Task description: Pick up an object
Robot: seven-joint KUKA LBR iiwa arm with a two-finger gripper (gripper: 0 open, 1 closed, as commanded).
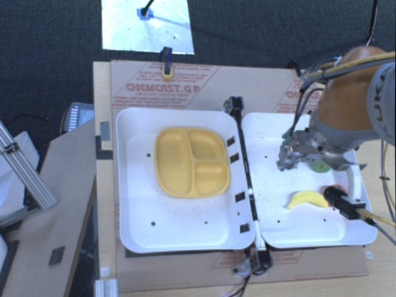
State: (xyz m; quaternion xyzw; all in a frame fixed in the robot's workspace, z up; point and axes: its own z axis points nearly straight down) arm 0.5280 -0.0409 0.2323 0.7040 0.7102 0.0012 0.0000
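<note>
In the right bin (272, 228), a yellow banana (307, 199) lies near the front right. A small green object (320, 164) peeks out from under the arm's wrist, and a bit of something red (336, 187) shows just right of the banana. My gripper (286, 158) hangs over the middle of the right bin, up and to the left of the banana, with nothing seen in it. The arm hides much of the bin's right side.
The left bin (136, 221) holds a yellow divided plate (190, 161) at its centre. A black divider strip (242, 166) runs between the bins. Cardboard (185, 85) lies under both bins, with a yellow clamp (167, 67) at the back.
</note>
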